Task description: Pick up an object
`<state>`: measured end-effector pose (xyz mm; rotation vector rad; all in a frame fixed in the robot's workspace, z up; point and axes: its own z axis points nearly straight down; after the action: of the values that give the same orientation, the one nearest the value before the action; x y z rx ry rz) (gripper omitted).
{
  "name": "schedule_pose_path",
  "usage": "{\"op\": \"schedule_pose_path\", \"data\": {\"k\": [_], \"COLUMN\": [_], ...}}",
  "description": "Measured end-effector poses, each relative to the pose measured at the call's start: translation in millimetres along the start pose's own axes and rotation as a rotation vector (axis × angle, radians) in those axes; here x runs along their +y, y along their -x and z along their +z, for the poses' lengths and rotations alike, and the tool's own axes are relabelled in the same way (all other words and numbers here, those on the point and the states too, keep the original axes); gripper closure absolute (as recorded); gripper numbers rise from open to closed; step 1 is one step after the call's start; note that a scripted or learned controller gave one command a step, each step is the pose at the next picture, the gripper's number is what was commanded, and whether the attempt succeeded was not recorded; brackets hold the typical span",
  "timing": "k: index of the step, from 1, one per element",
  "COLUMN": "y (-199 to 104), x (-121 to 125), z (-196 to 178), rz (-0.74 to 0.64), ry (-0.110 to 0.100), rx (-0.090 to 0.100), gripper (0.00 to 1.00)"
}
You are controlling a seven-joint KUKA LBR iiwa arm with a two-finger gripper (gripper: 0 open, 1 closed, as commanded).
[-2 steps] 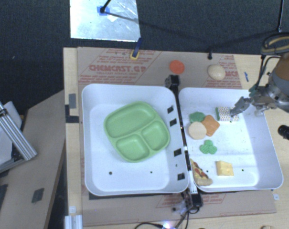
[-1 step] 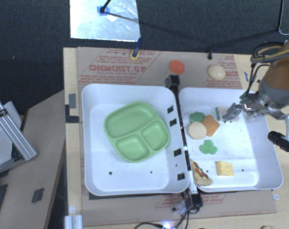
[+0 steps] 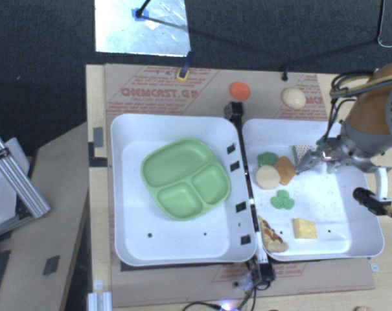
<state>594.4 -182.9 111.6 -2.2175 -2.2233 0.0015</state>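
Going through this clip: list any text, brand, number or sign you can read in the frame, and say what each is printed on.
"CHEMCAST GP" in red, on the brown paper-faced sheet under the two white bins, behind the left one.
More red print on the same sheet near the back right corner, beside the beige ball: cut off and too blurred to read.
Red print along the sheet's front edge: too small to read.

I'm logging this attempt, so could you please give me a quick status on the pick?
End effector low over right bin, nothing visibly held. Orange piece and cream round just beside its tip. Green pieces close by, crowding the cluster.
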Motion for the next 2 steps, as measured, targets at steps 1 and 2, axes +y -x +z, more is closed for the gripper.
{"op": "schedule_pose_path", "data": {"k": [1,2], "y": [0,0], "x": [1,2], "z": [28,15], "rz": [0.001,0.0], "ry": [0.003,0.008], "rx": [-0.001,-0.002], "gripper": [0.0,1.0]}}
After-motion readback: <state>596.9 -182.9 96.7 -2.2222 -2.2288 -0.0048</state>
